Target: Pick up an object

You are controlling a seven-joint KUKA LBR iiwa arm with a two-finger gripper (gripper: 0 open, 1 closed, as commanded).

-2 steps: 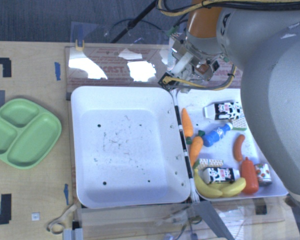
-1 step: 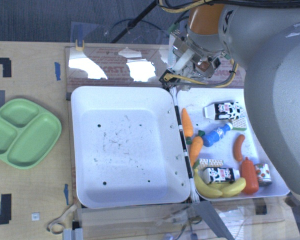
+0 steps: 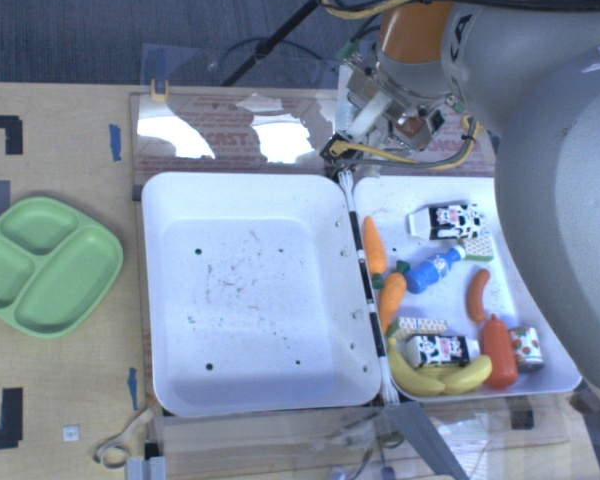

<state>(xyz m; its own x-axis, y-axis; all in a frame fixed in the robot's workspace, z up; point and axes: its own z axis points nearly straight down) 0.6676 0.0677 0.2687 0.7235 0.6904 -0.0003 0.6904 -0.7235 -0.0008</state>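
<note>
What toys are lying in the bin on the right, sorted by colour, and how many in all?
Orange: 2, carrots
Red: 2, sausage and ketchup bottle
Yellow: 1, banana
Blue: 1, bottle
Black-and-white cow print: 2, cartons
Red-and-white: 1, small can
Total: 9

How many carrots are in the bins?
2, both along the right bin's left wall: one carrot above the other carrot. More may be hidden under the arm.
</note>
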